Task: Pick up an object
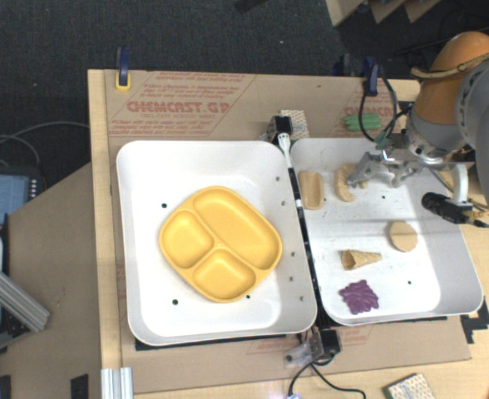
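Five items in right bin (469, 281) | claw (363, 175) low beside tan round piece (345, 183) (grip state: cannot tell) | nothing lifted yet | pick pending

"CHEMCAST GP" on brown board (178, 106)

Even, bright overhead light. White bins (136, 223) nearly blown out, faint glare on the yellow tray (219, 243). Shadows soft and short. Floor left dim. Focus slightly soft throughout.
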Controlling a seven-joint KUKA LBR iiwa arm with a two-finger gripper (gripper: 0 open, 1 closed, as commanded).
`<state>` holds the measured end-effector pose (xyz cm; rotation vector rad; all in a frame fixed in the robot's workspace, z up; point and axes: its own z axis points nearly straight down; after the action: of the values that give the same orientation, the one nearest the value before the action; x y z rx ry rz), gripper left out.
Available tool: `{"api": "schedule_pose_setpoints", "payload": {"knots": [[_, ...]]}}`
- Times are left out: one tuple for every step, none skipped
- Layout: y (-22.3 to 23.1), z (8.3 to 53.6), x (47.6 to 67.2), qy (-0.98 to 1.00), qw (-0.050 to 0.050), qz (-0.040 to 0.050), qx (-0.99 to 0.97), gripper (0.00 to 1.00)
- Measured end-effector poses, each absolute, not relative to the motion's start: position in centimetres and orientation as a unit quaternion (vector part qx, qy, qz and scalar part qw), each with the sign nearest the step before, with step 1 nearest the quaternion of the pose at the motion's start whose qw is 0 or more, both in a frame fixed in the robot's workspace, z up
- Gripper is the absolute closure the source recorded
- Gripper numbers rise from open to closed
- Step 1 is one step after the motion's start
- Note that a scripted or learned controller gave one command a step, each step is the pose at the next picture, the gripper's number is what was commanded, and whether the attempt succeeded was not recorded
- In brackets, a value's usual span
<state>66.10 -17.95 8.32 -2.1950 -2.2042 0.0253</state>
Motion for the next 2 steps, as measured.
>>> {"api": "schedule_pose_setpoints", "payload": {"knots": [[-17.99, 8.32, 66.11, -0.709, 0.015, 0.0084, -0.705, 0.00], [-17.99, 8.33, 66.12, -0.709, 0.015, 0.0088, -0.705, 0.00]]}}
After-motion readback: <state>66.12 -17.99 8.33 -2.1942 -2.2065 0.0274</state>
